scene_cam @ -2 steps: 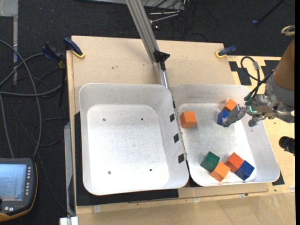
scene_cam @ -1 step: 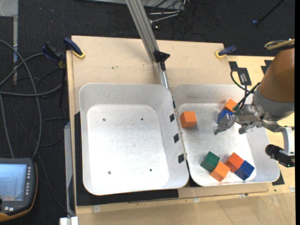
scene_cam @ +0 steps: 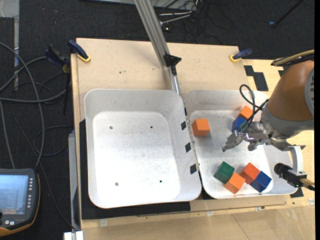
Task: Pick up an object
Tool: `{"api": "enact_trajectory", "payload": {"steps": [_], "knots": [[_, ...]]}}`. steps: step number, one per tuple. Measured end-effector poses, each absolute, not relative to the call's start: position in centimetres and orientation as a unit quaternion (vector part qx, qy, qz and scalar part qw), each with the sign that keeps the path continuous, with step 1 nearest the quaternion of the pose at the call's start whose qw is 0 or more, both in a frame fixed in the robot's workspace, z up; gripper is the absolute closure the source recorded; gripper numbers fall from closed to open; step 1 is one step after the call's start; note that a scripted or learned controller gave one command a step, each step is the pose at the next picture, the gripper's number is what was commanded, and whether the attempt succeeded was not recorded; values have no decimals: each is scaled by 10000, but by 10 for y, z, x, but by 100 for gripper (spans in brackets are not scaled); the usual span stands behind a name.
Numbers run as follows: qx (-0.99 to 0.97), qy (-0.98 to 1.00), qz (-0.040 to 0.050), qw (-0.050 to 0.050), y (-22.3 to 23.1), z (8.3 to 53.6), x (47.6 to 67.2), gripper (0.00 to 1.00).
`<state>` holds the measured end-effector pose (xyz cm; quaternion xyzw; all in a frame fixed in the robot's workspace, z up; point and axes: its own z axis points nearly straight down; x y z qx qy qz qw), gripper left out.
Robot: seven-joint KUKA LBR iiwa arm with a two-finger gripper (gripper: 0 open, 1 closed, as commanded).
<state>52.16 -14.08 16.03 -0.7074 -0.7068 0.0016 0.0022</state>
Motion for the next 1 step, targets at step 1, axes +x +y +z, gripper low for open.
{"api": "enact_trajectory", "payload": {"steps": [1], "knots": [[-7072,-7070,15,28,-133,114,519,0]]}}
